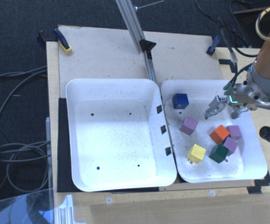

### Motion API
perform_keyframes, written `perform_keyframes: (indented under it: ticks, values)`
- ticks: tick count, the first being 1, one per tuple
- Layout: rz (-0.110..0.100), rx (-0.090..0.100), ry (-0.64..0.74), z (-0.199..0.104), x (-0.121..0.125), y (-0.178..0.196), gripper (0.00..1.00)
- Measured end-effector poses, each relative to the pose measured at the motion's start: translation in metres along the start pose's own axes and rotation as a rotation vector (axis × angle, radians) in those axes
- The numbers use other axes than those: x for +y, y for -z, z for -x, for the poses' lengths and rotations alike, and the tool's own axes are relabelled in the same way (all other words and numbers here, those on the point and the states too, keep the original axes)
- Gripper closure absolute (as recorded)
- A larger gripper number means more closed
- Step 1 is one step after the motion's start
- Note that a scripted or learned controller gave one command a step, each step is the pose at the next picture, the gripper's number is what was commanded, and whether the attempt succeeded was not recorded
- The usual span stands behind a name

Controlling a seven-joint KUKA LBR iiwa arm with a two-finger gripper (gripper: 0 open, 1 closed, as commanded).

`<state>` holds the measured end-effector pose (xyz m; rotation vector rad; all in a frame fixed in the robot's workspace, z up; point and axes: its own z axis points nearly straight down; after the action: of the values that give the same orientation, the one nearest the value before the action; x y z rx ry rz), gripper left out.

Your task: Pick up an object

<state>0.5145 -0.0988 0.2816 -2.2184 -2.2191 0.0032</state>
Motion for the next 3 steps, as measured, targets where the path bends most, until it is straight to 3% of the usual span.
perform_keyframes:
  ticks: [1, 3]
  values:
    - [0.005, -0.001, 0.0, 0.0, 0.001, 0.002, 0.0]
    - [-0.004, 0.001, -0.001, -0.007, -0.004, -0.106, 0.0]
